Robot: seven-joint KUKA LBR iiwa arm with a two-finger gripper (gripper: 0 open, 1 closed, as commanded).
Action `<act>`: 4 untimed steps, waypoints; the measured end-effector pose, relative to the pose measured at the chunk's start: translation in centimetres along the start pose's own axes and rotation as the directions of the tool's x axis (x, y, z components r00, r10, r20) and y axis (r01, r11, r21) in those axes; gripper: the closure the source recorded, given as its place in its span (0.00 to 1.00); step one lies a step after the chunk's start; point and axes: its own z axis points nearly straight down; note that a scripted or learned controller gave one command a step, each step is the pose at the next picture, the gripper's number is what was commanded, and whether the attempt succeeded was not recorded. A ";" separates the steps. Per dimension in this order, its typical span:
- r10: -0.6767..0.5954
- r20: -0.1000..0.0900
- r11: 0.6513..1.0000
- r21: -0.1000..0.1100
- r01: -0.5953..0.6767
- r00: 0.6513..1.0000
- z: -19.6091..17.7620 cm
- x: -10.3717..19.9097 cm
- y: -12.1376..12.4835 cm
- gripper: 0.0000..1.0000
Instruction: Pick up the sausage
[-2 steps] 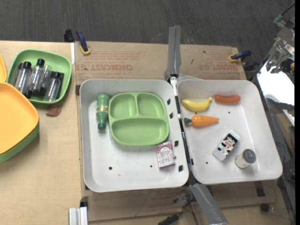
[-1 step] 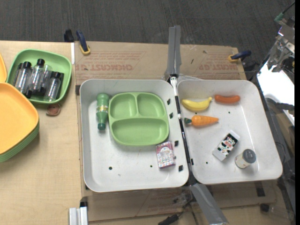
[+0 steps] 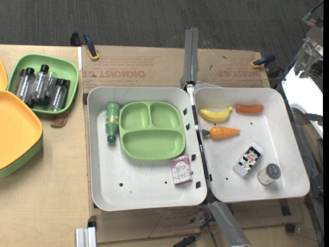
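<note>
We cannot tell how the jaws stand; the sausage (image 3: 249,108) lies in the right bin (image 3: 288,153), beside the banana (image 3: 215,114).

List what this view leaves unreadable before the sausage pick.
- Gripper: cut off by the camera view's right edge; finger state unreadable.
- Small carton and pink packet: print too small to read.
- Bottles in the green tray: contents too small to tell.
- Sausage: fully visible.
</note>
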 end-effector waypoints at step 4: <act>0.592 -0.001 0.806 0.004 -0.592 0.806 -11.8 -1.5 -0.4 1.00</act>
